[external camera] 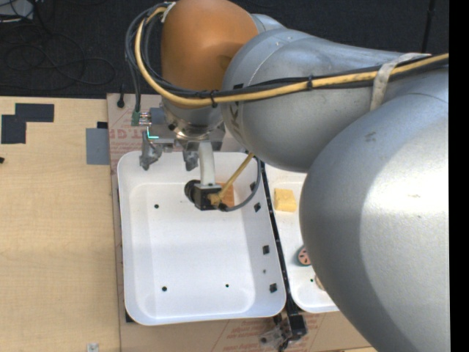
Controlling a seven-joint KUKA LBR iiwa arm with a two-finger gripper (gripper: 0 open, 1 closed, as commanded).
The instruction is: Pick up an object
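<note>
A: Where does the gripper (171,158) sit?

B: It hangs over the far edge of the left bin (133,270), at the end of the grey arm (352,123). The arm sweeps in from the right and covers much of the right bin (300,297).

A: And the claw?

B: Released. Its 2 fingers (149,157) point down and stand spread apart, with nothing between them.

A: What is there to pick up?

B: 1 yellow block (284,200) lies in the right bin, near that bin's far left corner and just beside the wall the 2 bins share. It is across that wall from the gripper, not touching it. Nearer the camera in the same bin, a round thing (303,255) with red and green on it shows at the arm's edge, mostly hidden.

A: Anything in the left bin?

B: A small orange-brown piece (229,196) sits near its right wall, to the right of the gripper. What it is cannot be told. The bin's white floor carries 3 small dark dots.

A: And the bench (51,233)?

B: It is pale wood, with dark patches left of the bins.
</note>
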